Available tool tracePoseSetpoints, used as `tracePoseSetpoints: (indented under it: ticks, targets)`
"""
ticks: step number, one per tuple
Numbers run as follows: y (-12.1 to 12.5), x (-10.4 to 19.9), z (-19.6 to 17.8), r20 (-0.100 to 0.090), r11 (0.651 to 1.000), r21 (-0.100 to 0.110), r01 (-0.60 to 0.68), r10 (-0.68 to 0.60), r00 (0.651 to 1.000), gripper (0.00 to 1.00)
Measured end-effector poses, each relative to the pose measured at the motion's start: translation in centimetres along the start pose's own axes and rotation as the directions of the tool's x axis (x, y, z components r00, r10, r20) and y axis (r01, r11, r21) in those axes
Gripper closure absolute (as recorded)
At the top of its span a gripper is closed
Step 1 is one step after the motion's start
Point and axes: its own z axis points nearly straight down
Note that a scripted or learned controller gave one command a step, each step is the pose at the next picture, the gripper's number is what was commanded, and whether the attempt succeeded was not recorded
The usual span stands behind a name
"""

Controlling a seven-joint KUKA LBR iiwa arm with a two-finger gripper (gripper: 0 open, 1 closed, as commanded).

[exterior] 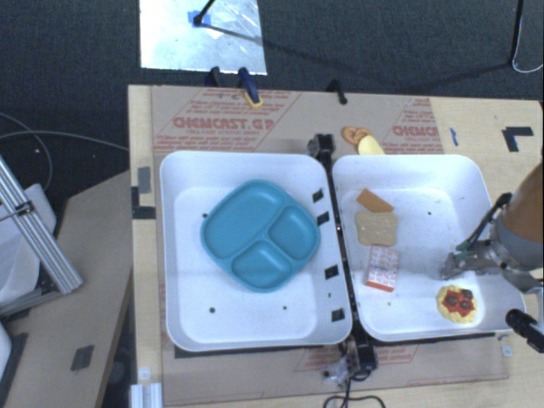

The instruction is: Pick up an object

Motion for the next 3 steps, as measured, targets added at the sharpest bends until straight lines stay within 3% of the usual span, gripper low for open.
tracePoseSetpoints:
  ticks: [1, 2, 3]
  targets:
    - [0.0, 0.0, 0.1, -0.001, 1.000, 0.001, 0.000, 0.000, 1.000, 0.00]
    - [-0.1, 3.6, -9.4, -0.007, 1.000, 0.006, 0.006, -0.006, 1.000, 0.00]
    - [-0.2, 0.2, 1.7, -0.006, 1.000, 0.005, -0.002, 0.002, 1.000, 0.00]
